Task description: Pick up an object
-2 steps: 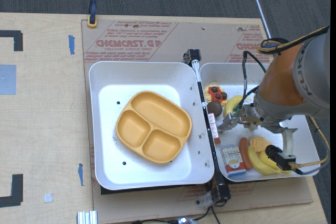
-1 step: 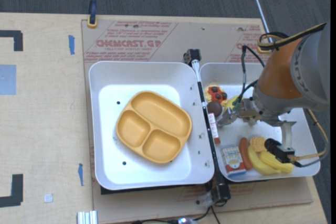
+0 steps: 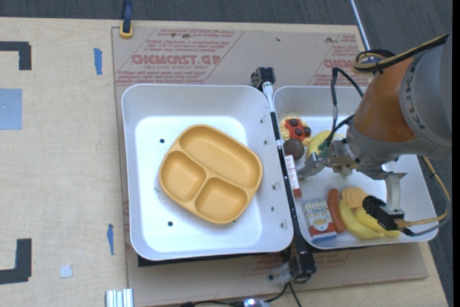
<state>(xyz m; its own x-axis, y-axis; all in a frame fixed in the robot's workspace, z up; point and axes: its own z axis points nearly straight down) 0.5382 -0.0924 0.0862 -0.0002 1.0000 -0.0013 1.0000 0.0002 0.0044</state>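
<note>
The right bin (image 3: 424,176) holds several toy foods. A red and yellow piece (image 3: 295,128) lies at its far left, with a brown round piece (image 3: 292,148) just in front of it and a yellow piece (image 3: 317,142) to the right. Nearer the front are a red sausage (image 3: 333,198), a yellow banana (image 3: 357,221) and a small carton (image 3: 318,217). My gripper (image 3: 314,165) reaches low into the bin's left half, just right of the brown piece and below the yellow piece. I see nothing clearly held in it.
The left bin (image 3: 136,154) holds a yellow divided plate (image 3: 210,173). A divider wall (image 3: 282,154) separates the bins. The grey and orange arm (image 3: 392,115) covers the right bin's far right part, and cables (image 3: 345,93) loop over its back edge.
</note>
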